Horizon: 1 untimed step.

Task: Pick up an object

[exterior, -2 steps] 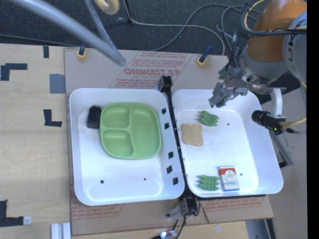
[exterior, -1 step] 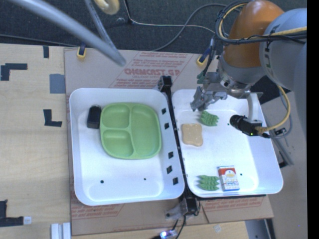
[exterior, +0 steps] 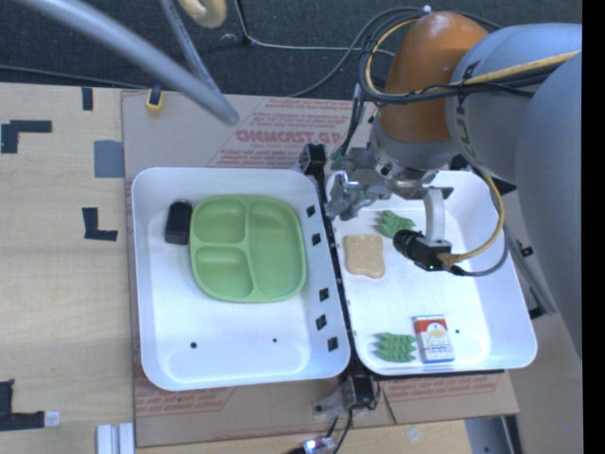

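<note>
In the right bin (exterior: 492, 334) lie a tan slice of toast (exterior: 364, 254), a green leafy toy (exterior: 395, 223) beside it, another green toy (exterior: 395, 346) near the front, and a small red-and-white box (exterior: 433, 338). The left bin (exterior: 156, 282) holds a green divided plate (exterior: 249, 248) and a small black block (exterior: 178, 221). My gripper (exterior: 348, 197) hangs at the back left of the right bin, just behind the toast and next to the divider between the bins. No object shows between its fingers.
The arm's orange band (exterior: 430, 60) and grey body cover the back right of the right bin. A black cable with a connector (exterior: 421, 249) loops over the bin's middle. Both bins rest on a cardboard sheet (exterior: 274, 130) on the wooden bench.
</note>
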Motion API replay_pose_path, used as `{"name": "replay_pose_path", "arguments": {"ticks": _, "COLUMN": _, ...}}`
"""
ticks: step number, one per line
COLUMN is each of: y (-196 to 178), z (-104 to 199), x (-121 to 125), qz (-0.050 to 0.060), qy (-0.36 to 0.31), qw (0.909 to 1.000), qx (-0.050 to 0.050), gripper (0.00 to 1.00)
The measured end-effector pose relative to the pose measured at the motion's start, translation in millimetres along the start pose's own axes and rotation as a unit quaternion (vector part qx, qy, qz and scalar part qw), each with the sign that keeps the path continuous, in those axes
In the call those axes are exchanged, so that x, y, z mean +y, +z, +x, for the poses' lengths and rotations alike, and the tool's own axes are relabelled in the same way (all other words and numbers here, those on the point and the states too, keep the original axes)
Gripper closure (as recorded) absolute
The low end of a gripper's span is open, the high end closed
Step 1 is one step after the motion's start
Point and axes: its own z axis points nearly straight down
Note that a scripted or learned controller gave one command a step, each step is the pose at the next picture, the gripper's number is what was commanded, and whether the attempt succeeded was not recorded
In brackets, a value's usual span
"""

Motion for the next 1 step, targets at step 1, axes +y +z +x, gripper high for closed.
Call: {"name": "replay_pose_path", "arguments": {"ticks": 1, "y": -6.5, "z": 53.4, "x": 0.5, "qz": -0.001, "qy": -0.001, "qw": 1.0, "qx": 0.0, "gripper": 1.0}}
